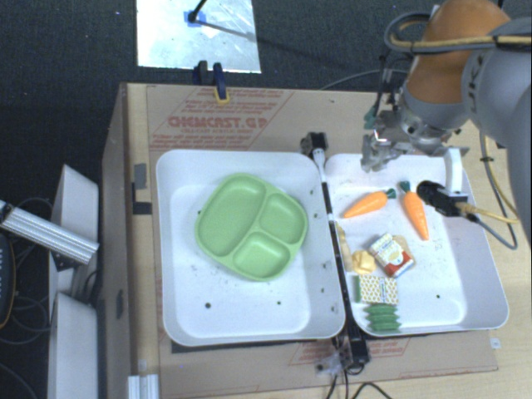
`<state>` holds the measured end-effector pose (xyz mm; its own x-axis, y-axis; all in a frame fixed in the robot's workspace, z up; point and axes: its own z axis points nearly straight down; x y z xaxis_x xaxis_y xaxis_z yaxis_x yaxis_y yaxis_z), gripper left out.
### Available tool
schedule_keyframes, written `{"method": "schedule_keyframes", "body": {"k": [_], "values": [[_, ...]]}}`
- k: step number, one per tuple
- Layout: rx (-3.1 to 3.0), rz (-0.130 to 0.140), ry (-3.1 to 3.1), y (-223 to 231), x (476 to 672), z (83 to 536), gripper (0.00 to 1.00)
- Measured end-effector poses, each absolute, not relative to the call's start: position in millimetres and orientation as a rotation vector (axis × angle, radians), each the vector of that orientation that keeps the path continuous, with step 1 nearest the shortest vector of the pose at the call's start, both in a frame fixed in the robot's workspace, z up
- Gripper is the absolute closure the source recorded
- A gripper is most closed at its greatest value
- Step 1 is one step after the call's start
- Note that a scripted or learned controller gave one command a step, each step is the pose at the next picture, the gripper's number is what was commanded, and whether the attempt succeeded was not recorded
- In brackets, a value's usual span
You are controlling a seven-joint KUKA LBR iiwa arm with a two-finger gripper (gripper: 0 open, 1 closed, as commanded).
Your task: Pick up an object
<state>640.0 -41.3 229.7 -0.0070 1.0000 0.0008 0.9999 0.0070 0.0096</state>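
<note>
Carrots [365, 204] lie mid-right in the right bin [478, 306], one beside another [415, 213], below my gripper [376, 158] in the upper right. My wrist blurs it; I cannot tell its state. A green plate [252, 226] sits in the left bin [183, 306].

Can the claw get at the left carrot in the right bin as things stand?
Probably yes. The claw hangs above the bin's far end, and the left carrot lies apart from the other carrot, with nothing over it.
</note>
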Motion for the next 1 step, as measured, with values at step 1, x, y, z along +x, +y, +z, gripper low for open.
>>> {"method": "schedule_keyframes", "body": {"k": [1], "values": [[2.215, 0.003, 2.225, -42.7, 638.4, 226.7, 0.00]]}}
